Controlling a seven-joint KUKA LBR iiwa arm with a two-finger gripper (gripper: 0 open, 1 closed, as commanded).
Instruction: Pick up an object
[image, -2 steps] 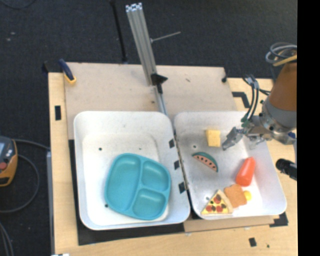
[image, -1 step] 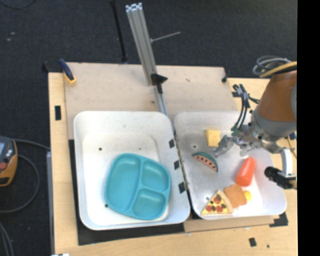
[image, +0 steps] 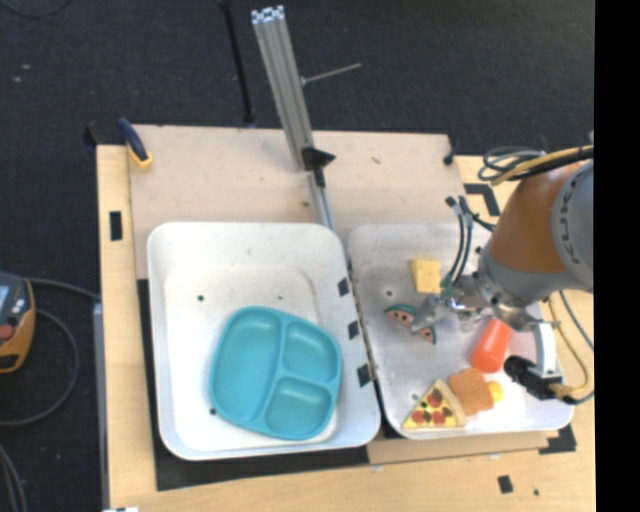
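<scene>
In the right bin (image: 380, 250), my gripper (image: 430, 324) is down low near the middle, reached in from the right under the grey and orange arm (image: 535, 235). A small dark reddish piece (image: 401, 314) lies just left of the gripper's tip, touching or nearly touching it. A yellow block (image: 427, 273) sits just behind the gripper. To its right lies an orange cylinder-like object (image: 490, 346). Near the bin's front lie a brown bread-like piece (image: 472, 390) and a pizza slice toy (image: 434, 411).
The left bin (image: 180, 250) holds a turquoise divided plate (image: 276, 372). A metal post (image: 287, 90) rises behind the bins, with its foot at the gap between them. Black cables (image: 462, 245) hang from the wrist over the right bin's back.
</scene>
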